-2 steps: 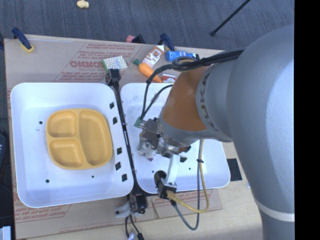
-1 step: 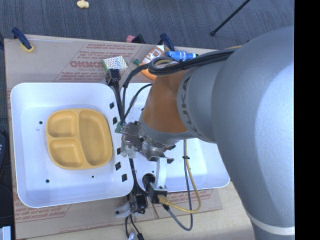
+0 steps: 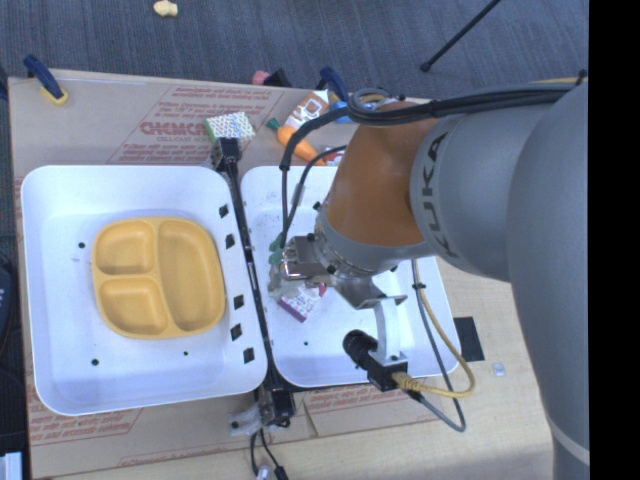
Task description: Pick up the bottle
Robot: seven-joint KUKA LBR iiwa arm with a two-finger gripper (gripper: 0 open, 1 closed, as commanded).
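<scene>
Gripper (image 3: 297, 266) hangs low over the right bin (image 3: 330, 368), its state hidden from me; what I take for the bottle (image 3: 301, 301) lies just under it, angled toward the bin's near-left corner

You look down from one fixed camera above the bench (image 3: 120, 133), tilted at a slant so dark carpet runs along the top. Both white bins sit mid-frame: the left bin (image 3: 60, 368) in full, the right bin (image 3: 320, 368) largely covered by the arm (image 3: 480, 188), which enters from your right and looms close to the lens.
</scene>
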